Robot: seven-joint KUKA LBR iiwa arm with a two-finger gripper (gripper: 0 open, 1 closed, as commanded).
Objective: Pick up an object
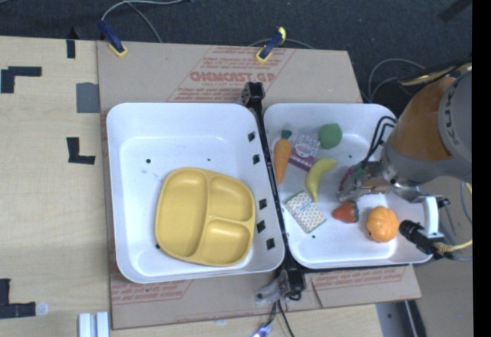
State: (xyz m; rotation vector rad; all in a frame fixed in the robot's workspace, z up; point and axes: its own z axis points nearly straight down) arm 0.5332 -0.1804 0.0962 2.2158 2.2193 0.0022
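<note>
The hand (354, 183) sits low inside the right bin (376, 114), toward its right wall, with the grey arm and its orange band (422, 124) leaning in over that rim. Whether it is clenched or released cannot be told from this angle; nothing is seen held in it.

The counter (46, 174) carries a cardboard sheet (222, 71) under both bins. The left bin (134, 124) holds a yellow divided tray (205, 216), lying toward its front, with bare floor along the back and left walls.

In the right bin, a banana (320, 176) lies near the middle, just left of the hand. A carrot (281, 159) rests against the left wall. An orange (381, 223) sits near the front right corner, a small red fruit (347, 212) beside it. A green ball (330, 135) lies toward the back wall, a patterned packet (307, 213) near the front, and a small wrapper (306, 148) between carrot and ball. Open floor remains along the front edge.
</note>
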